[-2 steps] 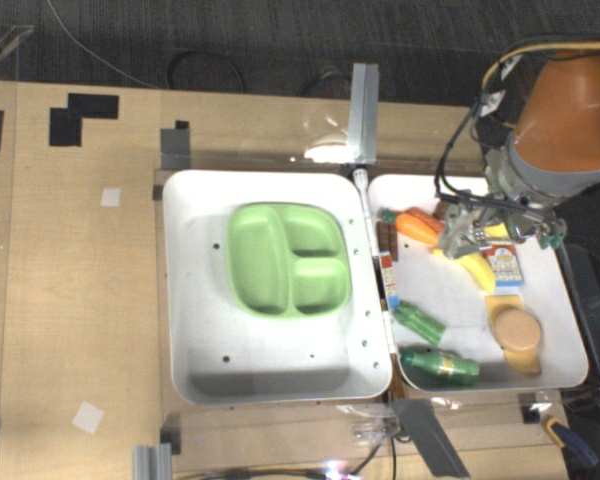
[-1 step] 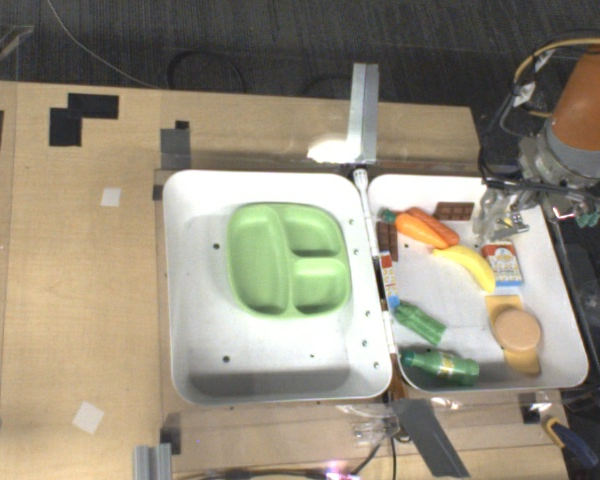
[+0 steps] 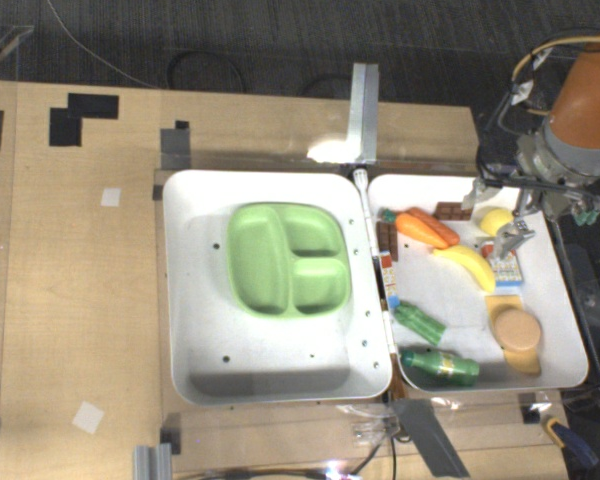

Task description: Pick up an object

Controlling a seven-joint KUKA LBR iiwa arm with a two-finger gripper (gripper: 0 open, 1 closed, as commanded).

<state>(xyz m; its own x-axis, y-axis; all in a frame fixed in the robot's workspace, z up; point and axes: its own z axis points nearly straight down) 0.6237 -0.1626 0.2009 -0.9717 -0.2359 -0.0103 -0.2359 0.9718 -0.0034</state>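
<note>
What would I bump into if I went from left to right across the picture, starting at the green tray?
Green tray → small green bottle → carrot → banana → tan cup. The gripper hangs near the banana's far end, so I left it out.

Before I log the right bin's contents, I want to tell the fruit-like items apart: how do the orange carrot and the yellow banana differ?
The orange carrot is orange with a green tip at its left end; the yellow curved banana is plain yellow. The carrot is nearly straight and tapered, the banana bent. The carrot lies nearer the bin's upper left, the banana lower and further right, toward the middle. Both lie flat on the floor of the right white bin, slanting the same way.
</note>
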